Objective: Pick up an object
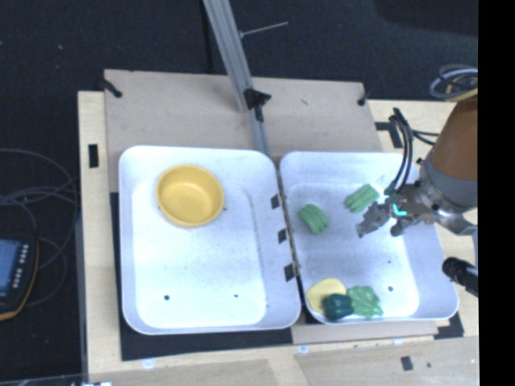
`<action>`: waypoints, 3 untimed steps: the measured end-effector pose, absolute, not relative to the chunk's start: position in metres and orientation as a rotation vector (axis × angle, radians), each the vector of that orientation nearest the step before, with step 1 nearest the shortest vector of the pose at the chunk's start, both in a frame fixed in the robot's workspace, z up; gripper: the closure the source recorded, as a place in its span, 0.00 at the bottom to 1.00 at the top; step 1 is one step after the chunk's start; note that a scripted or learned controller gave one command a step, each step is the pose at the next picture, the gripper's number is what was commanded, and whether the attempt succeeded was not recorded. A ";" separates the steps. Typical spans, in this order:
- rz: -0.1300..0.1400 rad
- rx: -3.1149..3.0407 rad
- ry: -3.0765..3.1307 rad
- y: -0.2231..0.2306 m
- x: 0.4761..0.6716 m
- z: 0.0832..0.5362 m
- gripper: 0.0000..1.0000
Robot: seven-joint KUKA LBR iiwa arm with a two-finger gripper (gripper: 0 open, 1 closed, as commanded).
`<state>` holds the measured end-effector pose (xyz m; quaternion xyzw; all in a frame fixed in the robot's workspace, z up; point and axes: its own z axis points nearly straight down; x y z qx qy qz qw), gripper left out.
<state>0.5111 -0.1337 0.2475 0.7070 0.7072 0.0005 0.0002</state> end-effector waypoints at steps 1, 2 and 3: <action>0.001 2.221 2.221 -0.134 0.511 0.247 0.00; -0.005 2.225 2.222 -0.141 0.510 0.188 0.00; -0.003 2.223 2.223 -0.135 0.510 0.143 0.00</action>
